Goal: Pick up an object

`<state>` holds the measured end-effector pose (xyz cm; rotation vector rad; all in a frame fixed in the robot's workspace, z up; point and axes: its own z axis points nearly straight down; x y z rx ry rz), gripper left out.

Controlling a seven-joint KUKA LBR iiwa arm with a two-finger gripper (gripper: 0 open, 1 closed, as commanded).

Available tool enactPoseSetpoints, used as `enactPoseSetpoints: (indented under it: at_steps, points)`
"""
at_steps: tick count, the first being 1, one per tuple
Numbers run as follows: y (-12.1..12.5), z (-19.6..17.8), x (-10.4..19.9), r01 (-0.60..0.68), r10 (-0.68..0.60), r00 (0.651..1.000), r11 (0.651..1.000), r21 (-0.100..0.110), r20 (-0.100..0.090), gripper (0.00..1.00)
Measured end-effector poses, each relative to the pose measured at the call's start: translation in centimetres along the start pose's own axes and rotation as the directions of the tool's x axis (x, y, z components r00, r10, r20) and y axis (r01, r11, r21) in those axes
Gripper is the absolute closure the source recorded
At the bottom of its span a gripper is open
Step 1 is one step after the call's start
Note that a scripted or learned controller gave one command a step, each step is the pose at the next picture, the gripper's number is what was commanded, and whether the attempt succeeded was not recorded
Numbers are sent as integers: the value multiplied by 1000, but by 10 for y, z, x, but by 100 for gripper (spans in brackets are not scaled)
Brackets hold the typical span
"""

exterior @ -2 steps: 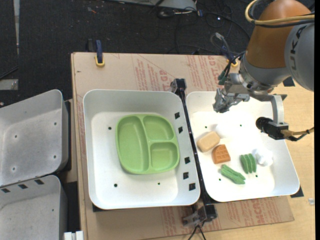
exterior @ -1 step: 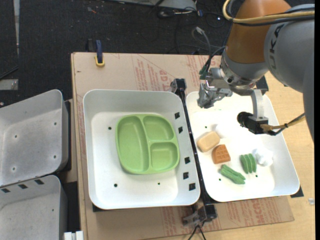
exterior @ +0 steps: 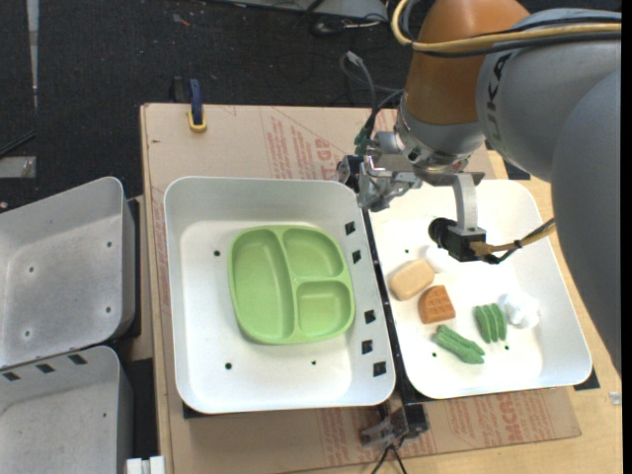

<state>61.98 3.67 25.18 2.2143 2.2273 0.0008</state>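
Gripper: the gripper (exterior: 379, 180) hangs over the far left corner of the right bin (exterior: 425, 373), just beside the wall it shares with the left bin (exterior: 197, 225). We cannot tell whether it is wide or narrow, and we see no object carried in it.

Closest target: the tan roll (exterior: 411, 279) lies nearer to us than the gripper, close to the bin's left wall and apart from the gripper.

Next out: the orange block (exterior: 435, 304) touches or almost touches the roll on its near right side.

Further right: a green pod (exterior: 460, 345) lies near the orange block, a second green pod (exterior: 491, 322) beyond it, and a white lump (exterior: 520, 312) just beside that one.

Left bin: a green divided plate (exterior: 292, 284) lies flat in the middle, well apart from the gripper.

Doing the step well: we judge the roll the easiest pick. We would centre over it, keep away from the wall, and close across its short side so the orange block is not dragged along.

Risk: the crowded pieces could be nudged together.

Count: we count two bins, one roll, one orange block, two green pods, one white lump and one plate.
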Motion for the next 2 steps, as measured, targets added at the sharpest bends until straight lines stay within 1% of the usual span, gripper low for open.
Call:
enactPoseSetpoints:
  at_steps: [1,2]
  points:
    - [10,16,57,1,-1,1000,1000,0,-1,100]
    - [10,15,54,-3,3,1000,1000,0,0,0]
